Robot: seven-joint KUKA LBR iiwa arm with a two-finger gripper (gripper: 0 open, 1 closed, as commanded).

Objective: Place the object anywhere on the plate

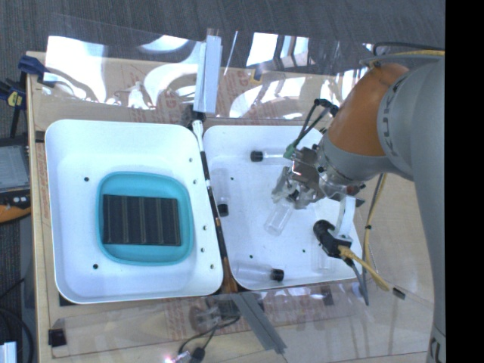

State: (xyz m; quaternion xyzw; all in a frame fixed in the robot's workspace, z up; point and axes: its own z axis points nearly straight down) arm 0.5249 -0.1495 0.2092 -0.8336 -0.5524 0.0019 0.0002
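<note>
I read this as the pickup step, not yet the carry. My gripper (291,195) hangs low over the right bin (242,146), and a small clear object (276,219), something like a transparent cup or tube, lies on the bin floor just below and left of it. From this slanted view I cannot tell how the tool is set, nor whether the object is touching it or merely beside it, so I do not count anything as held. The plate (144,218), a teal dish with a dark ribbed centre, sits in the middle of the left bin (68,146), well apart from the object, with the ridge between the two bins in the way. The next move, as I judge it, calls for a sure hold on a clear, slippery-looking piece, then a lift high enough to pass the bin walls before travelling left. The bins are shallow, white and glossy, with a few small black pegs (257,156) around the right floor. They rest on a pale wooden bench (393,324); cables trail at the right, and dark carpet lies beyond.
</note>
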